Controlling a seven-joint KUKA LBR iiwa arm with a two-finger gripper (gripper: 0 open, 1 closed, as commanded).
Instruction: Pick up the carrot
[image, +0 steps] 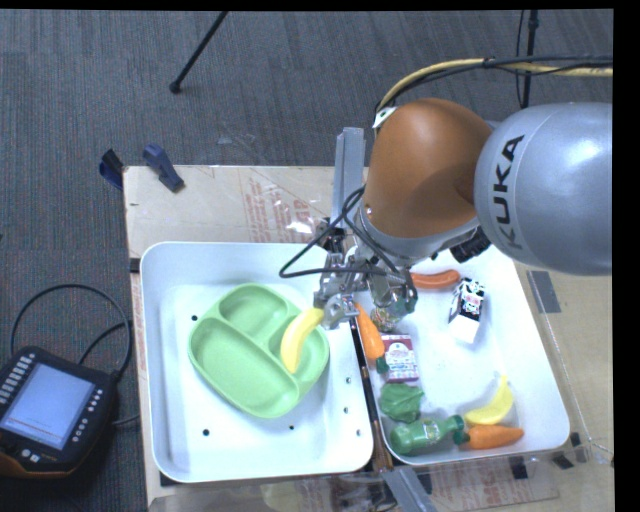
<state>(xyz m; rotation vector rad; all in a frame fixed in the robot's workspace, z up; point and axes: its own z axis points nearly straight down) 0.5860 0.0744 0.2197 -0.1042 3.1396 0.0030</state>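
Observation:
An orange carrot (371, 338) points down-right over the divider between the two bins, its upper end tucked right under my gripper (365, 303). The gripper hangs from the big orange-and-grey wrist, above the inner edge of the right bin (540, 360). Cables and the metal of the gripper hide the carrot's top. A second carrot-like orange piece (492, 437) lies at the front of the right bin.
The left bin (170, 300) holds a green divided plate (240, 365) with a banana (298, 338) on it. The right bin also holds an orange sausage (436, 280), a milk carton (467, 303), a pink box (401, 359), a green pepper (402, 402), a green bottle (425, 435) and a yellow banana (492, 404).

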